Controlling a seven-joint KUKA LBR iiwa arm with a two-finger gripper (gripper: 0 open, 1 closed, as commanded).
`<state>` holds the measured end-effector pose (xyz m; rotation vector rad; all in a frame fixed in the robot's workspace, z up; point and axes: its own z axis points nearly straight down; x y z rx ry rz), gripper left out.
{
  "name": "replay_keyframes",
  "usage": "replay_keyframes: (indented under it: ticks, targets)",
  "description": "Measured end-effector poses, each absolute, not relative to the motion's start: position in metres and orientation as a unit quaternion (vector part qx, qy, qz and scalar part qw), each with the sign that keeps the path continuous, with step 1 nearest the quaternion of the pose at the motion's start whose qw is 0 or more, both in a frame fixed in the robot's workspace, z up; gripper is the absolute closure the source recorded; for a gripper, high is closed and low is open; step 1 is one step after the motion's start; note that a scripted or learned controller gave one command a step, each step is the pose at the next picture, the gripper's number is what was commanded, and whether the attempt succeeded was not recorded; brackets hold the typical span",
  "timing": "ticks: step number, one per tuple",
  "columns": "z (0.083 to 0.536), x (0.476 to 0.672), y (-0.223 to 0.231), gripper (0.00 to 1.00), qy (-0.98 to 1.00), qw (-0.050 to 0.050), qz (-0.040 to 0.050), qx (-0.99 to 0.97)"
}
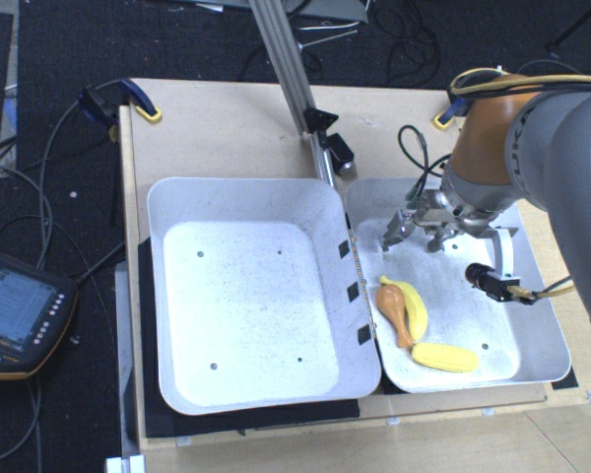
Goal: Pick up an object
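yellow banana (pixel 410 305) & lemon-ish item (pixel 444 358) in rt bin (pixel 542 348); gripper (pixel 414 235) above, fingers spread, holding nothing.

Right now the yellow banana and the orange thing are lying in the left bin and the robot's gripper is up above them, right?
Not quite. The camera view shows the yellow banana and the orange thing lying in the right bin, not the left bin. The rest holds: the gripper hangs over that bin, farther back than the two things.

My tabletop (pixel 227 131) carries two white bins: left bin (pixel 177 215) mid-frame, right bin (pixel 542 363) beside it, yellow clamps (pixel 148 113) at upper corners.
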<state>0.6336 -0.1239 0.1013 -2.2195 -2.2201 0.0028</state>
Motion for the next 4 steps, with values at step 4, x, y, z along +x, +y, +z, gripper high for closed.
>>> replay_keyframes:
  ticks: [4]
  targets:
    - [0.227, 0.636, -0.122, 1.00, -0.707, 0.000, -0.0001, -0.707]
